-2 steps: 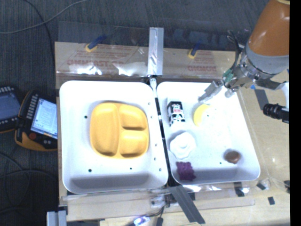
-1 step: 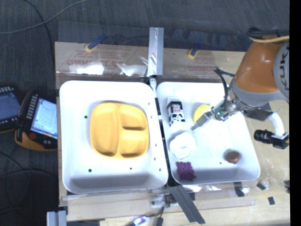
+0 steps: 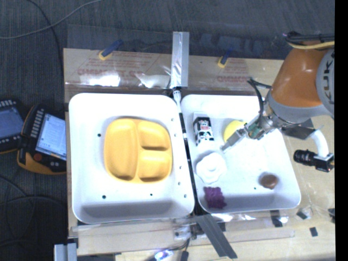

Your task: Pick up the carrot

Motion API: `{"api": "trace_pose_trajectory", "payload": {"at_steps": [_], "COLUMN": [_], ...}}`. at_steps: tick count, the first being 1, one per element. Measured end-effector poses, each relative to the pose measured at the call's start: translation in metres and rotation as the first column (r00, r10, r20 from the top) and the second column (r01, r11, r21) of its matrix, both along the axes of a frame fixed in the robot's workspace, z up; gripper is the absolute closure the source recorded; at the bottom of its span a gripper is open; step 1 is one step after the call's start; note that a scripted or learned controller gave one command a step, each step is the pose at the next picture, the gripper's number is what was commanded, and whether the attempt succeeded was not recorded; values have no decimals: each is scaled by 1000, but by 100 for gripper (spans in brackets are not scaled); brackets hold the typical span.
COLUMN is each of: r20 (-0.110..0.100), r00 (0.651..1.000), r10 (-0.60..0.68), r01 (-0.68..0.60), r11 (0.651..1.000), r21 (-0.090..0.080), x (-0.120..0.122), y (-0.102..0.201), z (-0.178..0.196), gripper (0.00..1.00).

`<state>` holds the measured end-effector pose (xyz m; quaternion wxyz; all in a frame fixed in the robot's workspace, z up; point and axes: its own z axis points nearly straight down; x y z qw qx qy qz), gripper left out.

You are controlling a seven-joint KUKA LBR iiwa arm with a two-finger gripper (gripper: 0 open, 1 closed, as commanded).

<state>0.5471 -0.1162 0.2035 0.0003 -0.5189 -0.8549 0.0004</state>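
Hovering beside a yellow object (image 3: 234, 128) in the right bin (image 3: 288, 170), gripper (image 3: 227, 143) closure indeterminable; carrot pickup judged outstanding.

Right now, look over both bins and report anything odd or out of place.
The task names a carrot, but I can pick out none. The right bin holds a small bottle, a yellow ball, a white cup, purple grapes and a brown lump. The left bin holds a yellow tray. Nothing looks spilled.
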Motion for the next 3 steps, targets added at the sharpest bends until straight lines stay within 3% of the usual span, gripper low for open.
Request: {"api": "trace_pose_trajectory", "payload": {"at_steps": [1, 2, 3], "r20": [14, 15, 3], "r00": [976, 764, 432], "r10": [216, 644, 902], "r01": [-216, -644, -902], "r11": [976, 765, 432], "r21": [-4, -18, -10], "x": [-38, -56, 10], "y": [-7, 3, 15], "z": [-112, -112, -113], "gripper": [0, 0, 0]}}
